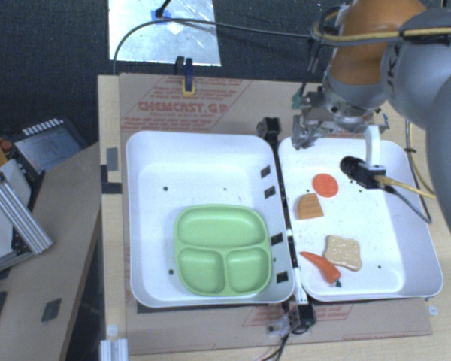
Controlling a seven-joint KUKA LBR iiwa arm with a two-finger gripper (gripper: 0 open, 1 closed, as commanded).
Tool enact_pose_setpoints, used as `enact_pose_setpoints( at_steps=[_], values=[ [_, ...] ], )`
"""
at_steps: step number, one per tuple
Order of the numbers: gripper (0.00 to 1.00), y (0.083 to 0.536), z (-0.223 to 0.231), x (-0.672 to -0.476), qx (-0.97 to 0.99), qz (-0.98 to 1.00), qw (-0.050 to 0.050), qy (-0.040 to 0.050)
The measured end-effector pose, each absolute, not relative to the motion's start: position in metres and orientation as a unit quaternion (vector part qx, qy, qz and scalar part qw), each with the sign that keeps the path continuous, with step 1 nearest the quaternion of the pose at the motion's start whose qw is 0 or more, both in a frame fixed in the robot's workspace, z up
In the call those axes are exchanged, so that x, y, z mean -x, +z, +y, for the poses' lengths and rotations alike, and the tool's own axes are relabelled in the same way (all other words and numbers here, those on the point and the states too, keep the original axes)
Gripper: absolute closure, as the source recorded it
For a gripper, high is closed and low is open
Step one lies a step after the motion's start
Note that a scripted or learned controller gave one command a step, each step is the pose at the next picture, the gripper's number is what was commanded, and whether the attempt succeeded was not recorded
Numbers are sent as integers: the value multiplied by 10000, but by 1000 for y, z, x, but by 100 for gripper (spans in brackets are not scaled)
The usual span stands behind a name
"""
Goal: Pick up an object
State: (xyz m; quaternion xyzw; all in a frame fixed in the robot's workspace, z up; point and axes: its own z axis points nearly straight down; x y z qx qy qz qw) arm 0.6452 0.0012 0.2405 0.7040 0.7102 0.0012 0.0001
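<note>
While the gripper (307, 135) hangs, spread or not I cannot tell, the disc (325, 185) lies near, at five o'clock.

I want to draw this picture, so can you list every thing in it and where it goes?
Shallow white bins: two, white, left bin and right bin side by side.
Green three-part plastic plate: one, green, in the left bin.
Round red slice: one, red, middle of the right bin.
Orange-brown wedge: one, orange-brown, just in front of the red slice.
Tan toast-shaped slice: one, tan, near the right bin's front.
Red chilli-shaped pepper: one, red, beside the toast slice.
Brown cardboard sheet: one, brown, under both bins.
Yellow clamp: one, yellow, on the cardboard's far edge.
Grey robot arm: one, grey with an orange band, from the right.
Gripper: one, grey, over the right bin's far left corner.
</note>
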Motion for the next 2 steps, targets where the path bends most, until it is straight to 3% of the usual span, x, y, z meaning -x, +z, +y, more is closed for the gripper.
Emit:
enact_pose_setpoints(
  at_steps=[2],
  values=[
    [100, 225, 102, -650, -7041, 7101, -2, 11]
  ],
)
